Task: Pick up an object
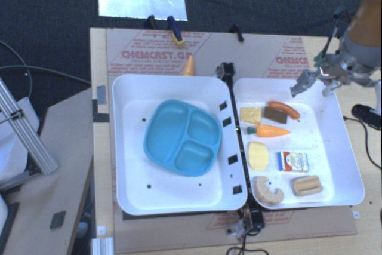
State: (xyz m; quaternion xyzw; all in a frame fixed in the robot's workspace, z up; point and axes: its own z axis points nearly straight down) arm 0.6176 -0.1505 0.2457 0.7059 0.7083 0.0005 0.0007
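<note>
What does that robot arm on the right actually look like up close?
The arm is a thick round column with an orange-tan band above a grey wrist. Below hangs a grey metal gripper with two short splayed fingers. A thin cable runs down beside the arm.

The right bin's (352, 179) far right strip lies bare, while food crowds its left and middle.

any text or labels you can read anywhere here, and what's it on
"CHEMCAST GP" in red, on the board under the bins, left side.
The same red print on the board's right side: partly hidden, unreadable.
Red and white carton in the right bin: print too small to read.
</note>
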